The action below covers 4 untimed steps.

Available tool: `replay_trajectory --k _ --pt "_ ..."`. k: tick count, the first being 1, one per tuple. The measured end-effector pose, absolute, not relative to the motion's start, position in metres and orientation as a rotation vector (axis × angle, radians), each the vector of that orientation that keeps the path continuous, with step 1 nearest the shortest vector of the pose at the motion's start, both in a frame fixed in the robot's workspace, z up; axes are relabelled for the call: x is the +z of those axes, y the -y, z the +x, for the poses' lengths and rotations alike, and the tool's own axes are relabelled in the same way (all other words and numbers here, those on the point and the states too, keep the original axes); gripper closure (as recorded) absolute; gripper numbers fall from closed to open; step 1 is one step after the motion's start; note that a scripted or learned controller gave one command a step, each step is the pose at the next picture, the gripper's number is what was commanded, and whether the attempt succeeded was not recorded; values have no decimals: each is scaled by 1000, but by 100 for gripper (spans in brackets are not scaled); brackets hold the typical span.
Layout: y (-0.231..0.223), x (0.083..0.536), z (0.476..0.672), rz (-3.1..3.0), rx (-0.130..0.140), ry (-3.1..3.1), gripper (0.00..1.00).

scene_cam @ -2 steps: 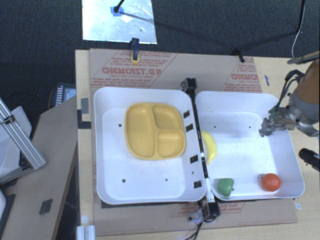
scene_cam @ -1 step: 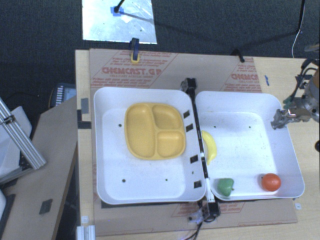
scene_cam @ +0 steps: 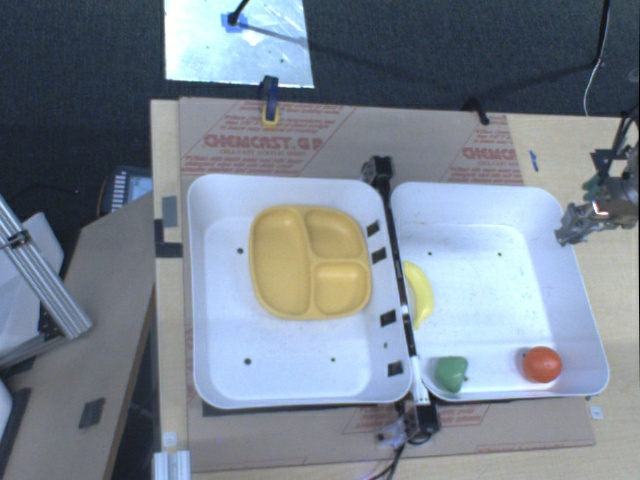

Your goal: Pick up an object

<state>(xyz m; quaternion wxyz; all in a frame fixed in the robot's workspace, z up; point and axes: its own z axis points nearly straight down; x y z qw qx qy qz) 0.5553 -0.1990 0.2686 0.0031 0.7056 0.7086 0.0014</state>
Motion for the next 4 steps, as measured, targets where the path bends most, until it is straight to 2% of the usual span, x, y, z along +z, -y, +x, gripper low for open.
replay_trajectory --k 1,3,4 --pt "146 272 573 2210 4 -2230 100" --pt "47 259 583 2210 4 -2231 100" --pt "-6 259 595 2210 5 -2231 100"
